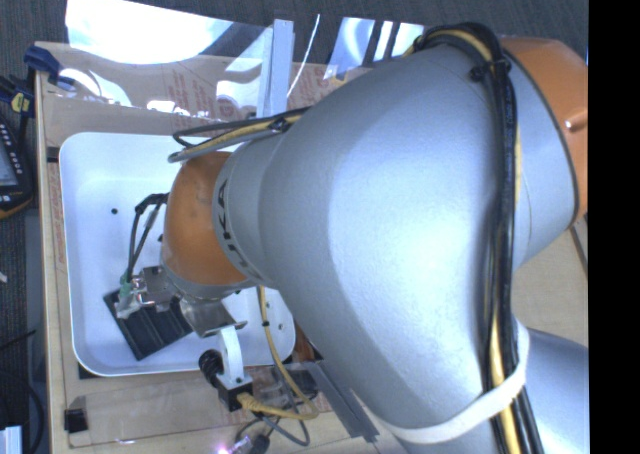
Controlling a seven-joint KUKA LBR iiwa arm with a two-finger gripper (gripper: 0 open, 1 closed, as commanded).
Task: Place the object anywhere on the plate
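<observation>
1. Over the left bin [88, 242], the arm [400, 222] comes in from the right and bends down hard. Its big grey body fills most of what I can see, with the orange band [195, 227] sitting just above the wrist.
2. Down at the bin's near corner, the gripper [150, 322] hangs low over the white floor, black body tilted toward the left wall. Honestly can't tell if it's spread or pressed together from this angle, and I can't see anything in it.
3. Black and yellow cables [500, 152] run along the top of the arm, and thinner black ones loop beside the wrist.
4. Room-wise: the gripper is close to the bin's near rim and not far from the left wall. The far-left part of the floor is bare white, apart from one small dark speck [115, 210].
5. Count: one arm, one gripper, one bin that I can make out.
6. Where the object and the plate are, I can't tell. The arm blocks that whole side.
</observation>
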